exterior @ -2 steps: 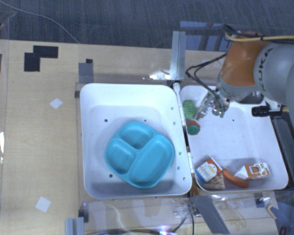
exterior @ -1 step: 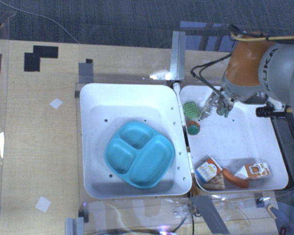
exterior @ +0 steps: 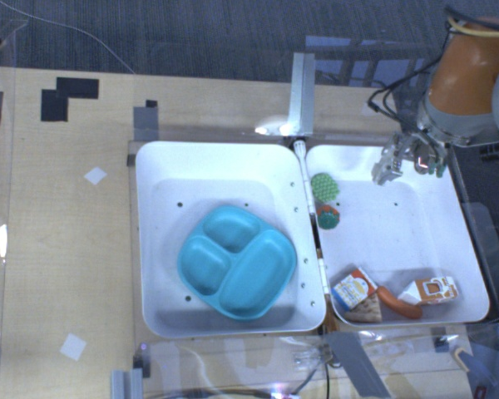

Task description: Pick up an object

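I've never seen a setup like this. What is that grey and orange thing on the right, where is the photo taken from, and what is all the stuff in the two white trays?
The photo comes from one fixed camera above a wooden bench, looking down at a slant. The grey and orange machine is a robot arm reaching in from the right; its small metal two-finger gripper hangs over the back of the right shallow white bin, with nothing between its fingers. The left shallow white bin holds a blue divided plastic plate. The right bin holds a green knobbly ball, a small orange and teal toy, and, along the front, small toy food packets and an orange toy sausage.
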`<control>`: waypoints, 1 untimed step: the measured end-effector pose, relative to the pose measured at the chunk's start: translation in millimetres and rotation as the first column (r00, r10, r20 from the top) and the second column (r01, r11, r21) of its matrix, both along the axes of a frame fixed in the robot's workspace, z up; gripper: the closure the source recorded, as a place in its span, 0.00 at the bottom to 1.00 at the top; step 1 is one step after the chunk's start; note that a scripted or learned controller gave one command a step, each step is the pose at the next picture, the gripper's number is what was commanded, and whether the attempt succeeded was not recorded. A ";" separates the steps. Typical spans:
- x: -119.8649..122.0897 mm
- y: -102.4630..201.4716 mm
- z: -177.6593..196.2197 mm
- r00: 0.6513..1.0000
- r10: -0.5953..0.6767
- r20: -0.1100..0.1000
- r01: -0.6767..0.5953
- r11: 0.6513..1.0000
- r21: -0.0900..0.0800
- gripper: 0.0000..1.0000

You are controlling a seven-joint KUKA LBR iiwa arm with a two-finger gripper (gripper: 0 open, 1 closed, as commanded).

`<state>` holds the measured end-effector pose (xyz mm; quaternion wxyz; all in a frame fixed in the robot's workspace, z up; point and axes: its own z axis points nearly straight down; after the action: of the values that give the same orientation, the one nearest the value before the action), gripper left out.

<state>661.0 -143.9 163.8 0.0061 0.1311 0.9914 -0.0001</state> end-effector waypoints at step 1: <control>-0.1 0.2 -0.4 1.000 0.000 -0.001 0.000 1.000 0.001 0.00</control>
<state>660.9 -143.7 163.5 0.0057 0.1312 0.9913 0.0002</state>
